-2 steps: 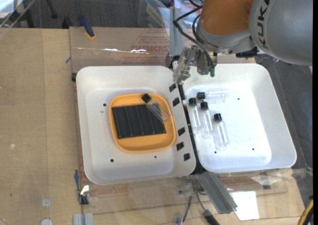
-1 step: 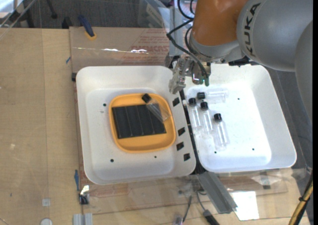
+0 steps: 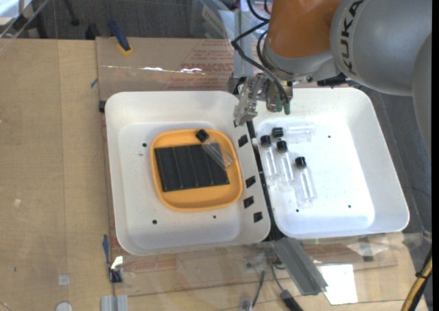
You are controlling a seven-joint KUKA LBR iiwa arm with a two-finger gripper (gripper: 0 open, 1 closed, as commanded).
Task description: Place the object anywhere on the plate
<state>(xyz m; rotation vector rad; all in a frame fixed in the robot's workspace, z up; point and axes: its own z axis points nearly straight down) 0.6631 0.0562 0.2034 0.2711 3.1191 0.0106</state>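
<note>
Hovering, claw point(image 3: 260, 100) state unclear, above bins' divider; one vial point(image 3: 214, 148) lying on plate point(image 3: 164, 196) down-left, four vials point(image 3: 291, 165) just below-right; advising centring over one vial before descending.

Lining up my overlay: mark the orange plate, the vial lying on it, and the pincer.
orange plate point(image 3: 197, 201): camera view, bare front rim.
vial point(image 3: 215, 150): camera view, mid clear body.
pincer point(image 3: 252, 107): camera view, between fingertips.
</note>
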